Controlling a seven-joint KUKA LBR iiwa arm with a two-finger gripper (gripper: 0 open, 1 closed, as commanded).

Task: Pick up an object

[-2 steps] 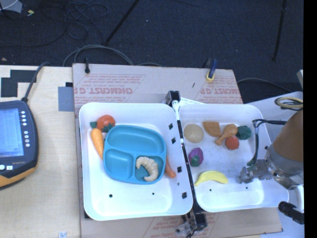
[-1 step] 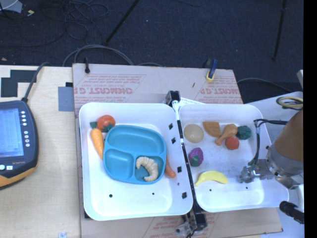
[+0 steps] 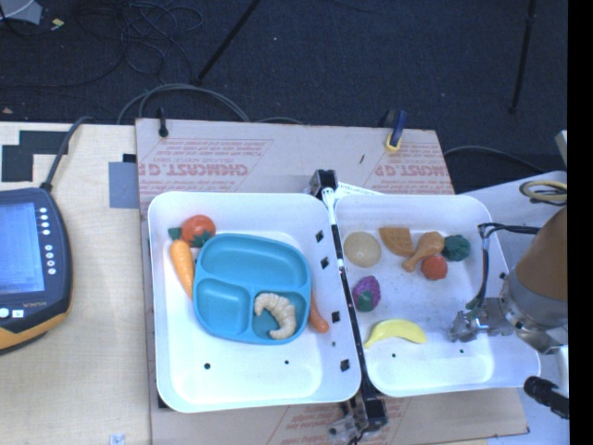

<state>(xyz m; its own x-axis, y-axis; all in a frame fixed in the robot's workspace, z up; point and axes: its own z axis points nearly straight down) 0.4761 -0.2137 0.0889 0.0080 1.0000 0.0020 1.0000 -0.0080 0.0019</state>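
Nothing was picked up yet. The gripper (image 3: 466,327) sat low at the right edge of the right bin (image 3: 435,383), holding nothing, its opening impossible to tell. The banana (image 3: 397,333) lay near its left.

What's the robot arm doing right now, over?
End effector low at right bin's right side, nothing seen in it. Banana nearest, lying apart to its left. Nothing between them, over.

A robotics lab: teach pendant (image 3: 28,258), loose floor cables (image 3: 139,26), cardboard-lined bench (image 3: 278,156) with white bins (image 3: 241,387)
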